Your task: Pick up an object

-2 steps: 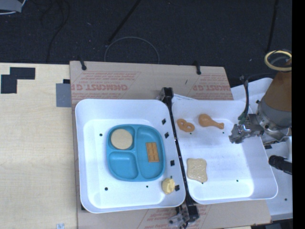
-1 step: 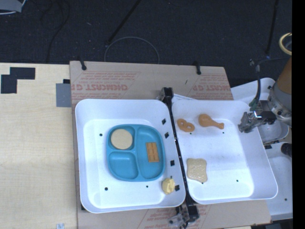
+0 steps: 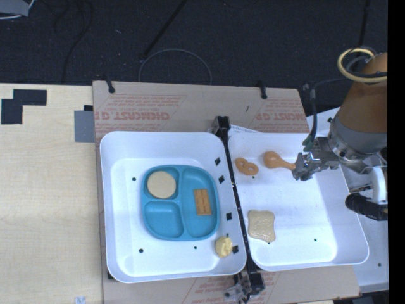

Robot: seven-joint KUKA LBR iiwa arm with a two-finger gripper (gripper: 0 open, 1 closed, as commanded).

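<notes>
A tan spoon [image 3: 276, 161] lies just left of the pincer [image 3: 304, 168], handle toward it. The arm [image 3: 361, 116] reaches in from the right; whether the pincer grips it I cannot tell.

blue tray [image 3: 166, 223]: three compartments, flat in left bin | beige disc [image 3: 161, 184]: its upper-left compartment | orange cracker [image 3: 202, 201]: its right compartment | yellow lump [image 3: 223, 246]: just off its lower-right corner | pretzel [image 3: 247, 166], tan spoon [image 3: 277, 161], pale slab [image 3: 261, 225]: further right, in right bin
</notes>
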